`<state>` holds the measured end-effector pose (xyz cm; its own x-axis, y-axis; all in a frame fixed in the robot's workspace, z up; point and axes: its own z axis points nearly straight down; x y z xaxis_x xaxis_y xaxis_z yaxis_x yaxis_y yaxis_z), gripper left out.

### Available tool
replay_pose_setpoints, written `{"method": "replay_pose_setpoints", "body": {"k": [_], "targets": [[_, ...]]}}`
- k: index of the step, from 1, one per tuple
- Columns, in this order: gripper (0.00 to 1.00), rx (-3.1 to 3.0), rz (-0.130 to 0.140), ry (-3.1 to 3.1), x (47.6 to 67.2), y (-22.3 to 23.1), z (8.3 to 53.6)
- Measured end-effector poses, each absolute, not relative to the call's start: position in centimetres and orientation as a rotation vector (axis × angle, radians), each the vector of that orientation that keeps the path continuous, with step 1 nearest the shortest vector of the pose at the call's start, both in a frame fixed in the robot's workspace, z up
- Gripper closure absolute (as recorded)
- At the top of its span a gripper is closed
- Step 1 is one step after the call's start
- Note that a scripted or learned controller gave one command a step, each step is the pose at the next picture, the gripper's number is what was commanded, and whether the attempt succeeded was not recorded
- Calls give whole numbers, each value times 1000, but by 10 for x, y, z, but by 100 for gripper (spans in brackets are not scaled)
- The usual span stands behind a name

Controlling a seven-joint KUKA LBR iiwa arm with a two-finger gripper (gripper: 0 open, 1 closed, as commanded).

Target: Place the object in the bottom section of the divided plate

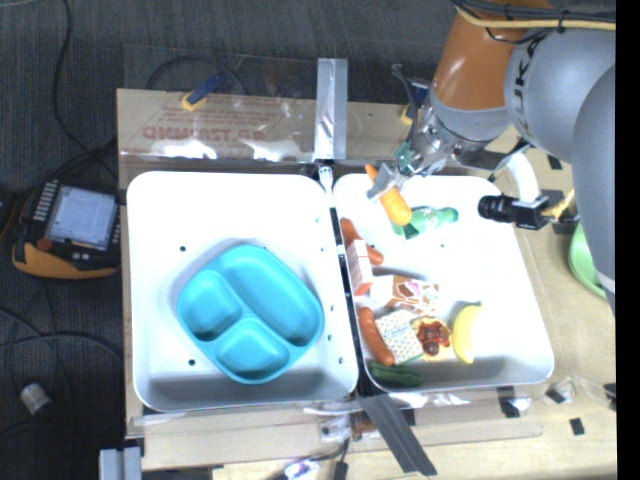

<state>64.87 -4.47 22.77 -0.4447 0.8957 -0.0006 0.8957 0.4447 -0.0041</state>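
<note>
Over the right bin's (pixel 520 268) far edge, the gripper (pixel 392 180) grasps a small orange toy (pixel 396 206), which hangs between its fingertips just above the bin floor. A green toy (pixel 432 216) lies at the orange piece's three o'clock. Toy foods, a banana (pixel 465 332) among them, crowd the bin toward six o'clock. The blue divided plate (pixel 250 311) sits in the left bin (pixel 160 208), toward eight o'clock of the gripper.

Single fixed camera, mounted above the bench, looking down at a slant. Both shallow white bins fit in frame side by side: left bin (pixel 160 268), right bin (pixel 500 298). Mid-distance, so dark floor shows at left and top. The grey, orange-banded arm (pixel 530 58) enters from upper right.
</note>
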Motion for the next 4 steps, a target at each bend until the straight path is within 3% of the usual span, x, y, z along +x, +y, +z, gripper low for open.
{"method": "replay_pose_setpoints", "body": {"k": [1,2,3,4], "targets": [[100,-1439,4,-2787,593,67,210],[0,-1440,4,-2786,593,67,210],[0,-1400,1,-2810,550,103,103],[0,-1400,1,-2810,550,103,103]]}}
